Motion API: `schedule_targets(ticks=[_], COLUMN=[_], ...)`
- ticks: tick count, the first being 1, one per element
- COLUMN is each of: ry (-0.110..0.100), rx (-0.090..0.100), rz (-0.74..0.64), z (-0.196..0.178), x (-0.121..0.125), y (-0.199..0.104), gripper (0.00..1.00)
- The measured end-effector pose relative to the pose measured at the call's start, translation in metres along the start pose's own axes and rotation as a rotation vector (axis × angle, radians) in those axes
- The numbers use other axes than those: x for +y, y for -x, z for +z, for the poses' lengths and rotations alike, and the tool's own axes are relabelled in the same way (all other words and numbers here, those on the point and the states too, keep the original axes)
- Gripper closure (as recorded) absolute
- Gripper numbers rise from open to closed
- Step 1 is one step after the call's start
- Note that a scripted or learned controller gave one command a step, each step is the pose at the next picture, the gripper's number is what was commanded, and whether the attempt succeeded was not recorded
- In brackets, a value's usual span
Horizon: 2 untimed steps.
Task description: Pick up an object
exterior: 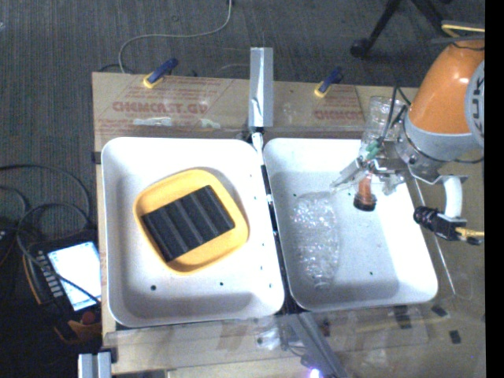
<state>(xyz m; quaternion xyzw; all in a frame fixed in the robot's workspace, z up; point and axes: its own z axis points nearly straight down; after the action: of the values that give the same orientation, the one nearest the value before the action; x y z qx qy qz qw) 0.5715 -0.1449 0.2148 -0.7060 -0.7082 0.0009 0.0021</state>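
Clear, crinkled plastic is what I'd be watching: a see-through bottle (316, 239) lies on its side on the floor of the right bin (409, 278), its length running from the bin's middle toward the near wall. It looks like a thin-walled drinks bottle, so my guess is it weighs next to nothing, gives under pressure and is slick on the outside (the sort of thing that squirts out of a pinch if you catch it off-centre). I'd take it across the narrow way, around the middle of its body, with the fingers coming straight down either side, and squeeze gently.

Over in the left bin (126, 290) sits a yellow tray (191, 219) with a dark ribbed insert, lying flat and tilted in plan. That one seems stiffer and broader; its raised yellow rim would be the only place to nip it, and it looks too wide to span.

Hanging over the far right part of the right bin is the tool (366, 186), low above the bin floor and well apart from the bottle. There's a small orange-brown bit at its tip, but from where I stand I cannot tell whether that belongs to it or is something it carries, nor how the tool is set. Both bins rest on the desk (197, 105).
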Motion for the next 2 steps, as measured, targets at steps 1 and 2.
schedule_targets(ticks=[1, 2], ry=[0.000, 0.001], rx=[0.000, -0.001], rz=[0.000, 0.018], z=[0.000, 0.024], x=[0.000, 0.039], y=[0.000, 0.064], gripper=[0.00, 0.00])
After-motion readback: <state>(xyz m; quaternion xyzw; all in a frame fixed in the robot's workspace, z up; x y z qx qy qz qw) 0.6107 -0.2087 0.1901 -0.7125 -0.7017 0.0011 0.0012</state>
